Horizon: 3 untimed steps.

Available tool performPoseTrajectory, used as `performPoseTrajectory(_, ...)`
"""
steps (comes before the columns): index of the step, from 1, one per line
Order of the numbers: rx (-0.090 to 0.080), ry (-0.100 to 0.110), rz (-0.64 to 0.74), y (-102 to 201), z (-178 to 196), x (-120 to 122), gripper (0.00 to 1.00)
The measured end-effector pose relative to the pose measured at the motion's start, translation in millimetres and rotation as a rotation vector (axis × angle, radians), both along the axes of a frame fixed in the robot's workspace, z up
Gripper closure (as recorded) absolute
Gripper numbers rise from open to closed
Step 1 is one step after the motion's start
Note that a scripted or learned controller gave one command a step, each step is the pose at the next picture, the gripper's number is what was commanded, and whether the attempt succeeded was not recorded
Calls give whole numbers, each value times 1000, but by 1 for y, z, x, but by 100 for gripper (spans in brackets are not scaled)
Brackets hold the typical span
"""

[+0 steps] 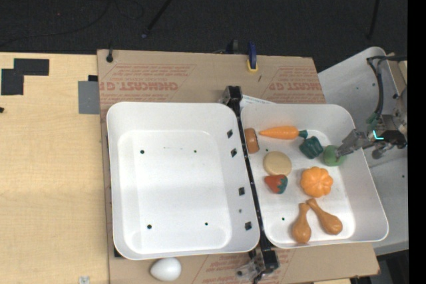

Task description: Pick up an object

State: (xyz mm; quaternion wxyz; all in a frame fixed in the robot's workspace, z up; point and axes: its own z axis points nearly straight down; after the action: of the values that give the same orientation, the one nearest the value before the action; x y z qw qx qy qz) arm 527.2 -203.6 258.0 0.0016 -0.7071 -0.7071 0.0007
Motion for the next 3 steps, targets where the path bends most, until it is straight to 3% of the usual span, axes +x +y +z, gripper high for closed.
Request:
performPoseTrajectory(1,4,8,3,33,-153,47,0)
performPoseTrajectory(2,-3,-9,5,92,-167,93,0)
performPoseTrajectory(3,-3,-9,2,107,-166,119,0)
